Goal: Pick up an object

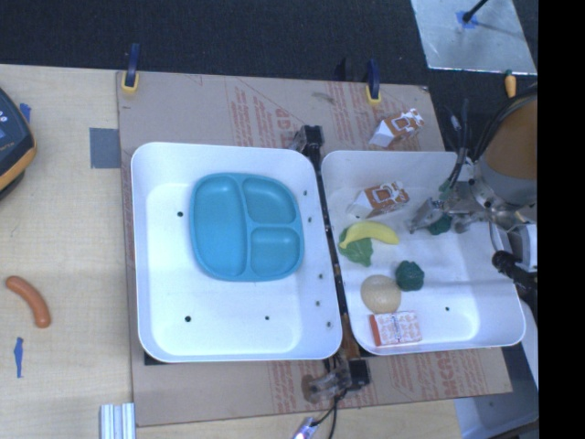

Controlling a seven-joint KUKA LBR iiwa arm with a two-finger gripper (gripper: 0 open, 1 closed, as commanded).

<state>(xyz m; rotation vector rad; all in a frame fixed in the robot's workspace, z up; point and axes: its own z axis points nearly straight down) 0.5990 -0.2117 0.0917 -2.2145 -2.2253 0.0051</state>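
the gripper (pixel 437 218) is hanging low over the right bin (pixel 475 323) near its right side, and whether it is open or closed cannot be told. a yellow banana (pixel 370 233), a green broccoli piece (pixel 409 275), a tan potato (pixel 380 294) and a small carton (pixel 385 198) are lying apart from it in that bin, while a blue plate (pixel 247 227) is sitting in the left bin (pixel 228 337)

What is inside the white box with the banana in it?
The right bin holds a banana, two green pieces, a tan ball and two small cartons. The gripper hides its far right side.
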